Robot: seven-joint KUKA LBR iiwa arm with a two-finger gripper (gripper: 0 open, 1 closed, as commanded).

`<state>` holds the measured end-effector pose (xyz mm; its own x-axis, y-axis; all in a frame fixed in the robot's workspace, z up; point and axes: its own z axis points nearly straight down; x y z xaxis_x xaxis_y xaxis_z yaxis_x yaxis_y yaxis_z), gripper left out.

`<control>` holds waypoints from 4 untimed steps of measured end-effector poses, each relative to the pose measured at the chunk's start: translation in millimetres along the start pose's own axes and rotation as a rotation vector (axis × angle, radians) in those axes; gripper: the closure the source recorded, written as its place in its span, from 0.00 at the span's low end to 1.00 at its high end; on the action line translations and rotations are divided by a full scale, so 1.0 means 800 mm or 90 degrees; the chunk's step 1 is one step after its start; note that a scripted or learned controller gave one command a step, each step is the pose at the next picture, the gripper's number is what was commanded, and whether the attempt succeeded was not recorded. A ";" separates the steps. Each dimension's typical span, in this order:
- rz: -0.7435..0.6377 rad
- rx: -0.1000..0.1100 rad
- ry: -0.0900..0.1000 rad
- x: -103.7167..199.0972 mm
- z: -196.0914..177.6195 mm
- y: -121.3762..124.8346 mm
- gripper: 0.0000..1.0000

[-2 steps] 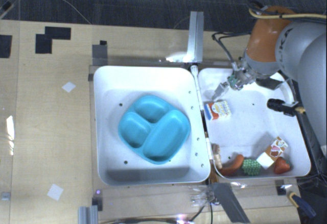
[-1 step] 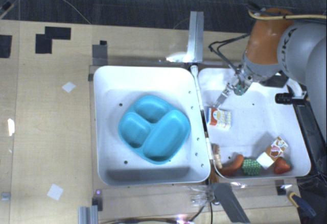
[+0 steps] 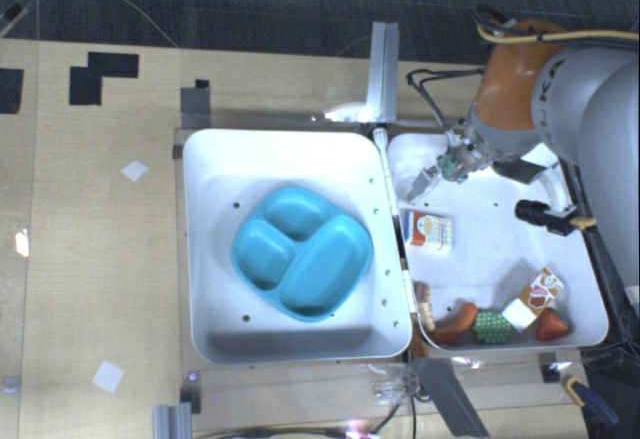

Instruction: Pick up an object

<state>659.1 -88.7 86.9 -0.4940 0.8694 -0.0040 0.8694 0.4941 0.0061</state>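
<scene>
My gripper (image 3: 425, 182) hangs over the back left part of the right bin (image 3: 500, 252), pointing down and to the left. It holds nothing that I can see. Just below it a small white, red and yellow carton (image 3: 429, 230) lies on the bin floor, apart from the gripper. Along the bin's front edge lie a red-brown sausage (image 3: 455, 320), a green knobbly piece (image 3: 490, 325), a white block (image 3: 518, 314), a brown and white carton (image 3: 543, 289) and a red strawberry-like piece (image 3: 553, 325).
The left bin (image 3: 215, 317) holds a blue divided plate (image 3: 302, 251). A metal divider rail (image 3: 397, 247) runs between the bins. The grey arm with its orange band (image 3: 510, 87) covers the right bin's back right corner. A black piece (image 3: 545, 214) sticks out near the bin's right wall.
</scene>
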 end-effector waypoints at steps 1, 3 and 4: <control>0.041 -0.001 -0.001 0.028 -0.126 0.034 0.00; 0.049 0.001 0.001 0.127 -0.124 -0.091 0.00; 0.005 0.002 0.001 0.169 -0.124 -0.150 0.00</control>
<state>487.7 -30.5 184.8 -0.4871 0.8733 -0.0019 0.8733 0.4871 0.0037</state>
